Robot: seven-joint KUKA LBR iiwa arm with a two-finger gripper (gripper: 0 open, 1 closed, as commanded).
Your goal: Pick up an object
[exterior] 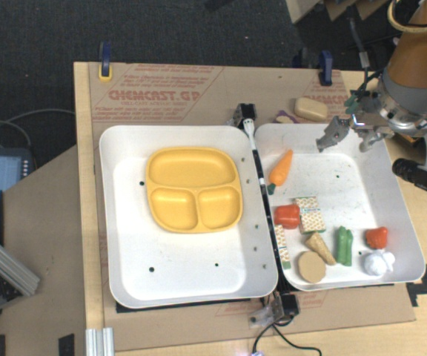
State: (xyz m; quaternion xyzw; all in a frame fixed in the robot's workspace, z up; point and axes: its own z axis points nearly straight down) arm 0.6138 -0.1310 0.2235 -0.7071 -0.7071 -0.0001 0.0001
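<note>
**A:** Nearest you, along the front of the right bin [402, 199], a round tan disc [311, 266], a cone [319, 244], a green piece [343, 245], a white lump [377, 263] and a red piece [376, 236] are sitting packed close together. Just behind them, a red block [287, 216] is touching a patterned square [310, 213].

**B:** And the left bin [117, 199]?

**A:** It's holding a yellow divided plate [195, 188]. Farther back in the right bin, a carrot [281, 167] is lying alone near the dividing edge. You're probably looking at the easiest target there.

**B:** What's the gripper [353, 133] doing?

**A:** It's hovering over the far rim of the right bin with its fingers spread apart and nothing between them. A beige piece [311, 109] is sitting outside the bin, beyond that rim.

**B:** What's worrying you?

**A:** You're risking a jam if it's descending where it is now, since a finger could be catching the rim. If you're going for the front cluster, the fingers may be shoving neighbours aside and closing on air.
</note>
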